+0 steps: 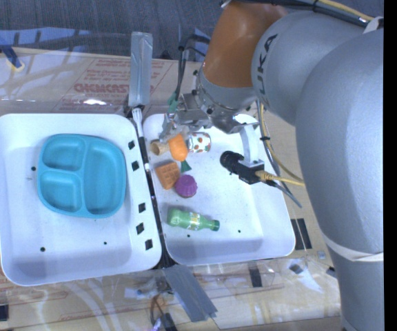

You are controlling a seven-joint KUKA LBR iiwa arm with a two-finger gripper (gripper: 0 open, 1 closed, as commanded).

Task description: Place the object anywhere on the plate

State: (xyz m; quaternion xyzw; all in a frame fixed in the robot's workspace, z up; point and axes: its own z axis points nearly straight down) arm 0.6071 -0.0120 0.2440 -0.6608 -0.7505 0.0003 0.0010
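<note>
A blue divided plate (pixel 81 174) lies in the left bin (pixel 19 254). The right bin (pixel 253 233) holds several small objects. My gripper (pixel 178 124) hangs over that bin's far left corner, just above an orange carrot-shaped toy (pixel 178 147) with a tan end (pixel 157 146). A white spotted cup (pixel 200 142) lies right beside the toy. Closer to the front are an orange block (pixel 167 175), a purple ball (pixel 187 185) and a green bottle (pixel 193 220) on its side. The wrist hides part of what lies under the gripper.
The ridge between the two bins (pixel 147 192) runs from front to back, with a grey bracket (pixel 140 67) at its far end. A black cylinder with a yellow cable (pixel 240 166) juts from the arm over the right bin. The large grey arm covers the right side.
</note>
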